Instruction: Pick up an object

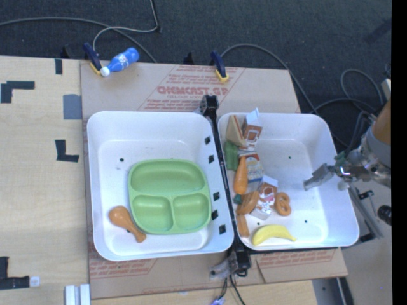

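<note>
We see the grey two-finger gripper low over the bare floor of the right-hand shallow white plastic bin, near its right wall; we cannot tell how the jaws stand, and nothing shows between them. We judge the pick not yet done: no object is lifted, every candidate lies in a bin.

Nearest the jaws, to their left, sit a small brown pretzel-shaped toy and a white snack packet. Below-left of them lies a yellow plastic banana, apart from the rest, so likely the easiest grab. Further left, an orange plastic carrot and flat food cards crowd the bin's left wall, touching; we judge that clutter awkward to close on.

Well beyond, in the left white bin, lie a green divided plastic plate and a brown toy drumstick.
</note>
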Controlling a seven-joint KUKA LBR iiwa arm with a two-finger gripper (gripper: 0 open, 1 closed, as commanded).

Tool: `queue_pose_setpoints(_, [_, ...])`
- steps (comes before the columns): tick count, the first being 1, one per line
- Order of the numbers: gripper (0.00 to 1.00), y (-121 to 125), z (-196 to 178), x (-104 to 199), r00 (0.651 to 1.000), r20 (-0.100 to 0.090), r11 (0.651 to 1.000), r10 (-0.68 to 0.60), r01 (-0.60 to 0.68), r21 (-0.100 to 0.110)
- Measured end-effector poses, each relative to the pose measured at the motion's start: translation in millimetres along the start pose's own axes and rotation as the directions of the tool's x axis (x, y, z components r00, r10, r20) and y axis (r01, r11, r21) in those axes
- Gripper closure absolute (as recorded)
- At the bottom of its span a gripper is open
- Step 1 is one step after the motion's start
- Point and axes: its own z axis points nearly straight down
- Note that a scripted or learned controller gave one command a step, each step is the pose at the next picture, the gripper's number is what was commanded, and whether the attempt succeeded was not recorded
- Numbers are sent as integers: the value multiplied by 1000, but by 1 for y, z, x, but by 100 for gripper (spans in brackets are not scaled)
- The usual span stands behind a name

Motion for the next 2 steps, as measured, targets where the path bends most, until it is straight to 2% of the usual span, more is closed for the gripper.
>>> queue_pose_setpoints(1, [0,32,121,32,1000,1,1000,-1,1,-6])
queue_pose_setpoints(2, [0,111,122,110,1000,3,1000,-2,2,-7])
